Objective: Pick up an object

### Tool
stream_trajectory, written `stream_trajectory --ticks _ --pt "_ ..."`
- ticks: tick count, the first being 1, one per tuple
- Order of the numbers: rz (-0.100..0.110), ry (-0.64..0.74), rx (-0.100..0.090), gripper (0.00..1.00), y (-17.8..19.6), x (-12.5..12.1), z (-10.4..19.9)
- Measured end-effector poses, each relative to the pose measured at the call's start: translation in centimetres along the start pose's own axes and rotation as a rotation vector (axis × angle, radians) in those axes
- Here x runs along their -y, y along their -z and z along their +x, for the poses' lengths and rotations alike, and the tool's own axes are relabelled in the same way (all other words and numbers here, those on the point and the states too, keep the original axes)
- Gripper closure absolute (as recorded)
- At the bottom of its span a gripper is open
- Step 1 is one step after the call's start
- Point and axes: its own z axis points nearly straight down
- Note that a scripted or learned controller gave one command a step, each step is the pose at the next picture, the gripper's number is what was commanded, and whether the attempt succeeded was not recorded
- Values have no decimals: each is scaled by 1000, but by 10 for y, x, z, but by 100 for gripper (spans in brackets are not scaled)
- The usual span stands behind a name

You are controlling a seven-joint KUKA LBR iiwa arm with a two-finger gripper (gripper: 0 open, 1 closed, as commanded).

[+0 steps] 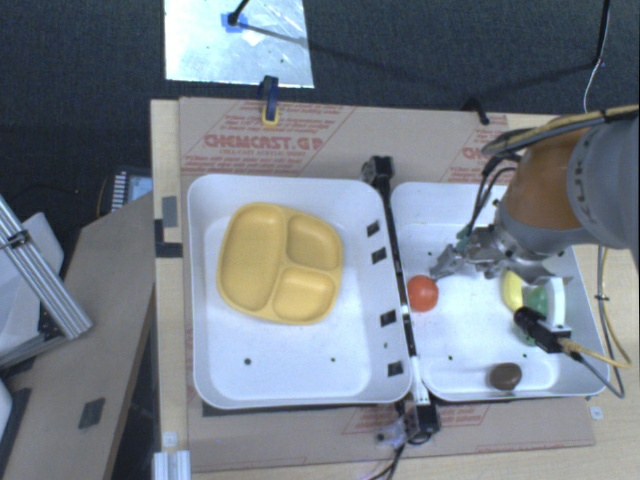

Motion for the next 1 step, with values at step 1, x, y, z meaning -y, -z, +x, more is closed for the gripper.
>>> stream_trajectory --ticks 1 --pt "5 1 -4 100 10 1 2"
